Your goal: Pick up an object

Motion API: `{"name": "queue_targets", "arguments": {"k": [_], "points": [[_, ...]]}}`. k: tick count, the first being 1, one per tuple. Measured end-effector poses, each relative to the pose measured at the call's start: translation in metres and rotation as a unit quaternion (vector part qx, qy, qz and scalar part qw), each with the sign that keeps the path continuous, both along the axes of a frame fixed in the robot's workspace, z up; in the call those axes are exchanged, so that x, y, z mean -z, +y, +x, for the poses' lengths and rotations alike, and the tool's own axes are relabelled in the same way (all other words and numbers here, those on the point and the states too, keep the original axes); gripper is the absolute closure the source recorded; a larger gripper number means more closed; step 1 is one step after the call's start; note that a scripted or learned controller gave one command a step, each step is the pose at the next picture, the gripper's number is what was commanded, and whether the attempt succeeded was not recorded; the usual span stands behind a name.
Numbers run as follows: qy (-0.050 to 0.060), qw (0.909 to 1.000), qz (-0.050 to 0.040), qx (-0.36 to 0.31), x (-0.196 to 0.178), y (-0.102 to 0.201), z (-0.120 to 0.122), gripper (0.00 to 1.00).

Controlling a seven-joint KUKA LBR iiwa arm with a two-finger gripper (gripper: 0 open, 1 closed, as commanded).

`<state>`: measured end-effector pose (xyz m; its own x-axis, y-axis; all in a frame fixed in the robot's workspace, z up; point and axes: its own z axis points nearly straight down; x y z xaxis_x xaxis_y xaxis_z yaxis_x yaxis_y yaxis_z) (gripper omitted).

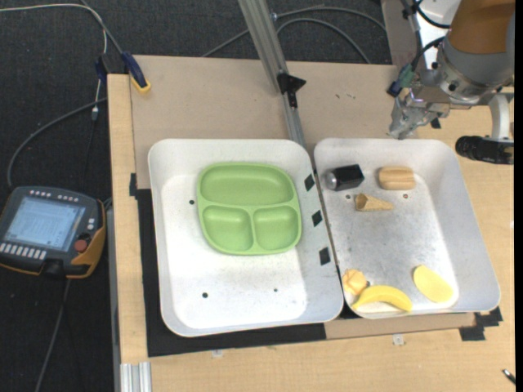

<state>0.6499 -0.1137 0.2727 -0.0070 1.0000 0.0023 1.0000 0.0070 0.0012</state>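
Objects lie untouched in the right bin: black cylinder and wooden block at twelve o'clock, banana at six. End effector hovers beyond the bin's twelve o'clock rim; its state is unclear. Approach stage; descent comes next.

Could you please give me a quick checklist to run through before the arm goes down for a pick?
1. Gripper above the right bin's far rim, touching nothing: ok.
2. Black object and tan block lie apart: ok.
3. Banana lies against the near wall, awkward to grasp: not ok.
4. Yellow piece lies apart from its neighbours: ok.
5. Jaws open enough: cannot tell.
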Motion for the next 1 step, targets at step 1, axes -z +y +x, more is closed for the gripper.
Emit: {"name": "queue_targets", "arguments": {"k": [1], "points": [[0.002, 1.0000, 0.0003, 0.000, 0.0168, 0.0567, 0.0014, 1.00]]}}
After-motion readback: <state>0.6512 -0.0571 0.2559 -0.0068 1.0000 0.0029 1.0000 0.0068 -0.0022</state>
